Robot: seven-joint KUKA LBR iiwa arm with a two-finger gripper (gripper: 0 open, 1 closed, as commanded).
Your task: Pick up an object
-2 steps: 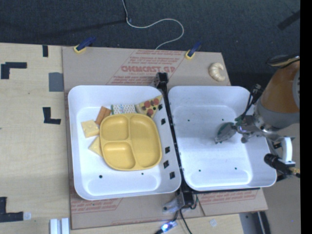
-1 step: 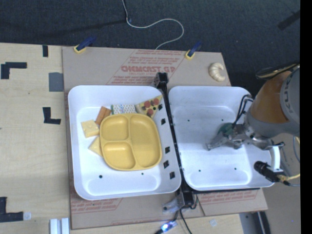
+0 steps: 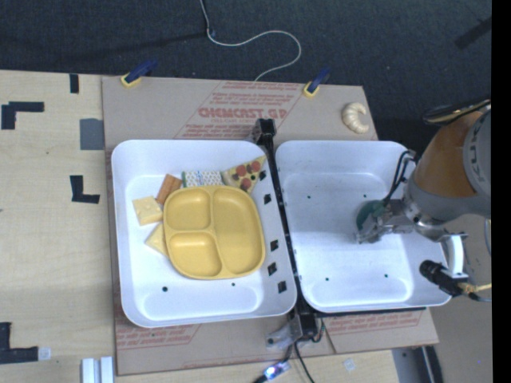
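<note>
Croissant-shaped thing (image 3: 357, 117) on cardboard (image 3: 239, 106).

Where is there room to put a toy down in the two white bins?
The right bin has bare floor left of the gripper. The left bin is crowded: the yellow divided plate fills its middle, leaving a strip along the near edge.

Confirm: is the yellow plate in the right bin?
No, the yellow plate lies in the left bin.

Divided plate (image 3: 214, 231) in left bin (image 3: 132, 294), over food pieces (image 3: 148, 210).
</note>
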